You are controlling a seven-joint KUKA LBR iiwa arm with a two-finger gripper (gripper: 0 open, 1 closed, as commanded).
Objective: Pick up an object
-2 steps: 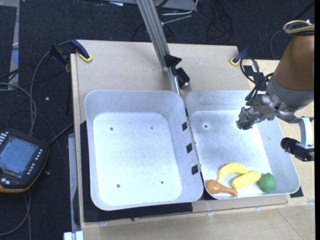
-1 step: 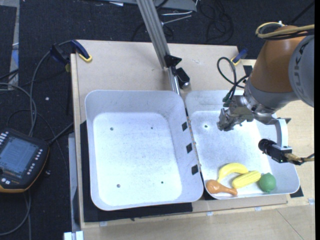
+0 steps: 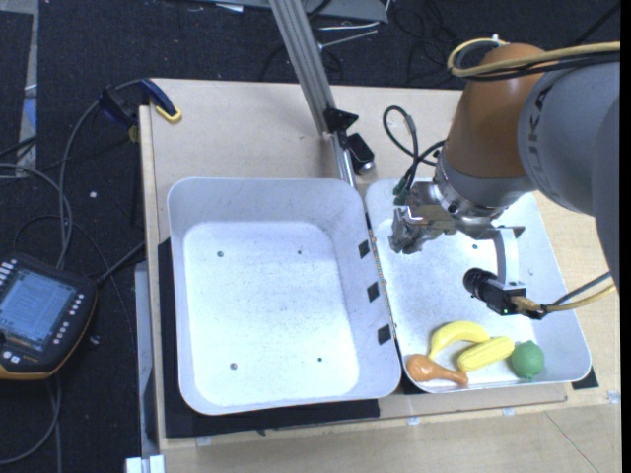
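An orange pear (image 3: 436, 369), banana (image 3: 457, 336) and lime (image 3: 527, 360) lie unpicked, near the tool (image 3: 406, 235), whose grip I cannot tell.

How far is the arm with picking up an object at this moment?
Done: the arm has only reached into the right bin. In hand: nothing visible; the tool sits over bare floor near that bin's far left corner. Left: the whole pick. The yellow banana, the second yellow piece, the orange object and the green ball lie untouched together at the near edge, apart from the tool.
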